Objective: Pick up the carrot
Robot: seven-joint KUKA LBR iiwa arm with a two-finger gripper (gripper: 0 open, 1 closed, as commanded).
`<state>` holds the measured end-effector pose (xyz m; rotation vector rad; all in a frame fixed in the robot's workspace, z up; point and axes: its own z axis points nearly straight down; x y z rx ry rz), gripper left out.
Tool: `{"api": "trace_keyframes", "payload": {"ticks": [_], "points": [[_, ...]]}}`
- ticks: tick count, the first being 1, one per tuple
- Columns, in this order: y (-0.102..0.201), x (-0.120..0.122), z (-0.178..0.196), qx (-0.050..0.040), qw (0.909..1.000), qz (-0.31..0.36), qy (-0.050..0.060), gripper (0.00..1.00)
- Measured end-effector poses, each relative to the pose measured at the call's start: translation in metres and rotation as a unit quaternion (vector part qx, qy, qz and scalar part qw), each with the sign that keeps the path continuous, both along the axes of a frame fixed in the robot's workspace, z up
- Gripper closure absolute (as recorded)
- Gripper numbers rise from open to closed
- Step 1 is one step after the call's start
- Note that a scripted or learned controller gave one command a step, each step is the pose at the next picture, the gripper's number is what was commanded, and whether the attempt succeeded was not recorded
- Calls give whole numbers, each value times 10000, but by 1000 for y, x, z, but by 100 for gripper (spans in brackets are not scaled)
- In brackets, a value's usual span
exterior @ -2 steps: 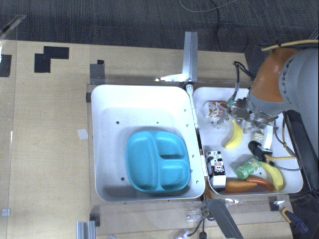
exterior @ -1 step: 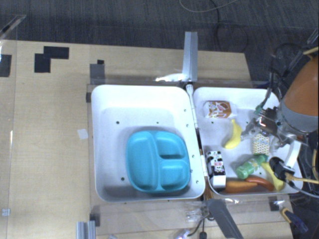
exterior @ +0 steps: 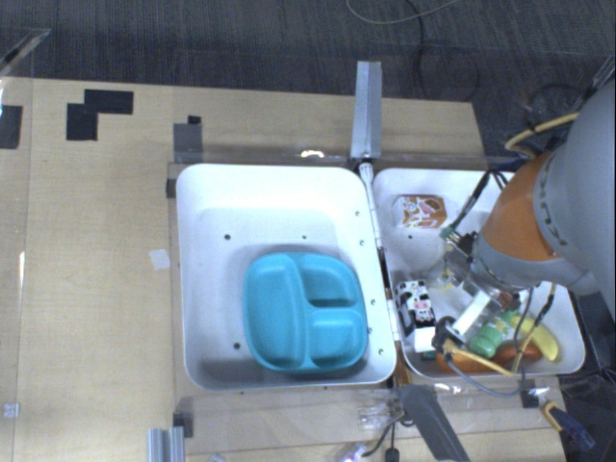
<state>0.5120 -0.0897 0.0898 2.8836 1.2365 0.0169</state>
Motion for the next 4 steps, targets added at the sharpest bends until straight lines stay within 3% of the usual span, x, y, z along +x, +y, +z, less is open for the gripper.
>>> {"api": "trace_keyframes", "payload": {"ticks": [1, 2, 3, 4], "points": [[-70, -23, 34, -23, 9883, 1522, 30, 0], [-15, 11, 32, -19, 9729, 2314, 41, 0], [-24, 11, 68, -26, 9590, 2833, 33, 0], [-8, -13, 8, -61, 9250, 3800, 16, 0]]}}
